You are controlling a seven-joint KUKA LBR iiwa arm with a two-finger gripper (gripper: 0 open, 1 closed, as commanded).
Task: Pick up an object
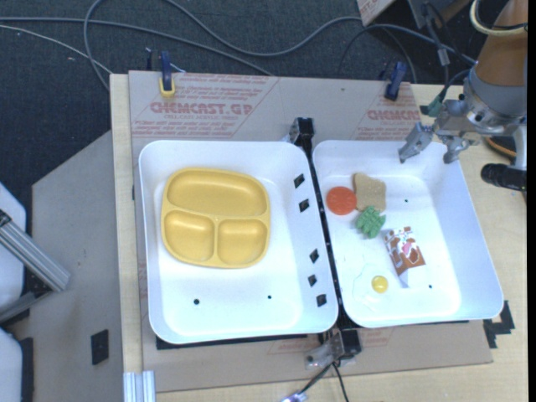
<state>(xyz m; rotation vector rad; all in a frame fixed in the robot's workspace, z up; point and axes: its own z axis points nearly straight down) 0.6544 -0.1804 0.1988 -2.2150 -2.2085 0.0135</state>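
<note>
Pincer open, above right bin rim, toast nearby

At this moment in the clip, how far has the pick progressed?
Nothing looks picked yet. The hand is open with nothing between its fingers, over the far edge of the right bin. The red disc, tan piece, green toy, packet and small yellow item all lie in that bin; the yellow tray sits in the left one. Choosing, descending, closing and lifting all remain.

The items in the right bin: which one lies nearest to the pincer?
The tan bread slice, at the top of the group, lies closest to the pincer; the others lie lower in the bin.
</note>
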